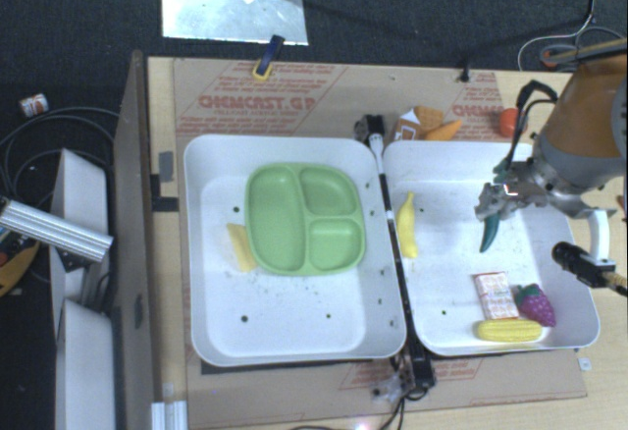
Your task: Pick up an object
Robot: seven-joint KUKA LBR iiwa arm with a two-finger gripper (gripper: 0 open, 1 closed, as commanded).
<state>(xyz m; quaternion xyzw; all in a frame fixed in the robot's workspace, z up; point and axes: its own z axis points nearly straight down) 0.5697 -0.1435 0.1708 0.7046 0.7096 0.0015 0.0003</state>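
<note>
I see my end effector [494, 207] over the right bin [442, 320], gripping a teal object [488, 234] that hangs clear of the floor. Open room lies below it; card [496, 295], grapes [536, 304] and corn [508, 330] crowd the near edge.

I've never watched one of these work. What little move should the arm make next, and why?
Probably straight up a little. A teal object hangs at the gripper above the right bin, seemingly pinched between its fingers. Lifting would show whether the grasp holds, clear of the banana nearby.
</note>
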